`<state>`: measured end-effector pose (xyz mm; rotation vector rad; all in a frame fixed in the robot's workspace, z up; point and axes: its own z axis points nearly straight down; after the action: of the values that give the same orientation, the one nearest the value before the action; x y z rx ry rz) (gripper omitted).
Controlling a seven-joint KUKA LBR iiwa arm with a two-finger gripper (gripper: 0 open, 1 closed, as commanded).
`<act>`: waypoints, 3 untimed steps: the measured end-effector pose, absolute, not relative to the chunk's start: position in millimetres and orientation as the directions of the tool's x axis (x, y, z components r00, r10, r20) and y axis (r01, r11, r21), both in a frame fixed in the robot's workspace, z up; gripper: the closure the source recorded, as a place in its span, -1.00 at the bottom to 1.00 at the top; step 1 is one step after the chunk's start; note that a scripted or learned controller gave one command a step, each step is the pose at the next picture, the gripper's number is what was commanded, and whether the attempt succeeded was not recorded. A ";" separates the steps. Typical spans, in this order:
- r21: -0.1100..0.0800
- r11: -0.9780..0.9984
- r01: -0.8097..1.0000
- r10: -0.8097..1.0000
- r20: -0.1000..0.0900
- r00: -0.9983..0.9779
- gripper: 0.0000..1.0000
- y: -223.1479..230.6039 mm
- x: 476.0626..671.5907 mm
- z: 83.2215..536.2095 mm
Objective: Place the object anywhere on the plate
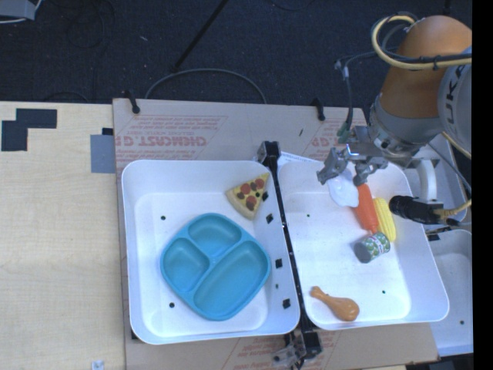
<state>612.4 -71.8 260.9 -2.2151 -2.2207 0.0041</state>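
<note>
Two white bins are sitting side by side on the tabletop (62, 230). The left bin (142, 206) is carrying a blue divided plate (215, 274), with a pizza slice toy (249, 195) lying just beyond the plate's far edge, near the divider. The right bin (416, 299) is holding a carrot (365, 208) and a corn cob (384, 217) lying side by side, a small green can (372, 247) just below them, a chicken drumstick (336, 304) near the front, and a white object (343, 193) beside the carrot. The hand (346, 168) is hovering over the right bin's far end, above the white object, fingers spread and grasping nothing.
</note>
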 end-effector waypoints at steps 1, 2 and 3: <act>-0.005 0.003 1.000 1.000 0.002 -0.003 1.00 -19.7 602.1 250.9; -0.007 0.003 1.000 1.000 0.001 -0.003 1.00 26.6 578.9 235.1; -0.006 0.005 1.000 1.000 0.002 -0.005 1.00 76.1 564.4 241.0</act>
<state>564.4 76.1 241.0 -2.2121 -2.2232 0.0039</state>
